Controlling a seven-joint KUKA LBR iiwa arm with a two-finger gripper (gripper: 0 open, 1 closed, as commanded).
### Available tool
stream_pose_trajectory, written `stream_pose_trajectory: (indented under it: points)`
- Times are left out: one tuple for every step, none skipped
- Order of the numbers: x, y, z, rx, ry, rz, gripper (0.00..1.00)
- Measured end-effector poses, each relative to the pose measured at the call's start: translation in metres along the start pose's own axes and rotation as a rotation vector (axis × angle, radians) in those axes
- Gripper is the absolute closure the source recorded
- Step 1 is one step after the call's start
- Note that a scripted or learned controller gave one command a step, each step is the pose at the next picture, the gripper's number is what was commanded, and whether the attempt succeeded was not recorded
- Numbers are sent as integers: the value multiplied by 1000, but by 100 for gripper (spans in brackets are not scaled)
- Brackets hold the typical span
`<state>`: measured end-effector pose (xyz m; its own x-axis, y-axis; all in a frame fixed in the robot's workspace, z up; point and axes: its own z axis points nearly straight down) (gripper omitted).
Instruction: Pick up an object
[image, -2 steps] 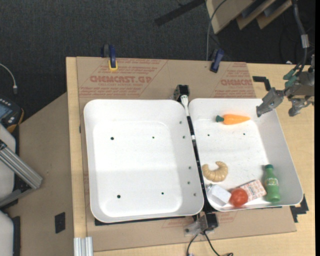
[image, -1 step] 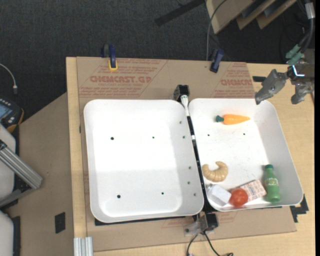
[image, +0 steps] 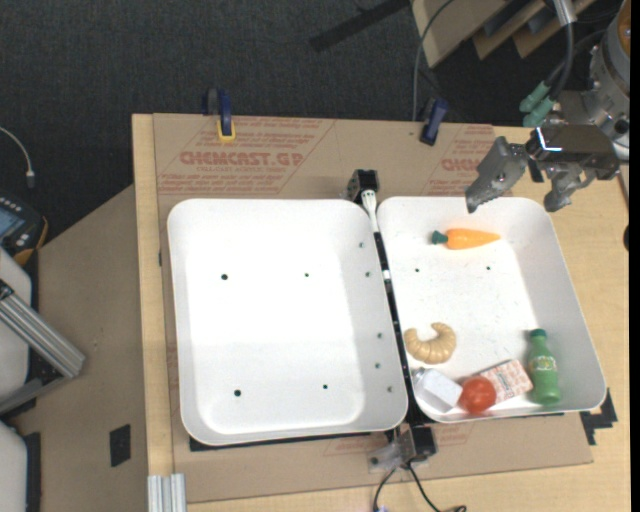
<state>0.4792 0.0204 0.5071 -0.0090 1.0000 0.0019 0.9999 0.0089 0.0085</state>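
The arm enters from the upper right, its wrist high in the corner. The gripper (image: 520, 185) hangs at the view's top right with its two fingers spread wide apart, one finger (image: 492, 180) angled down to the left, the other toward the right. Nothing sits between them.

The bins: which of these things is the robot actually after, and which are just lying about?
For the job: carrot, croissant, green bottle, tomato, small carton, gripper, open.

Just there: left bin, blue clamps, cardboard sheet.
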Motion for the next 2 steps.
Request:
stream_pose_trajectory:
  points:
    - [64,1,-30,2,0,1,0]
    - [124,1,-27,6,0,1,0]
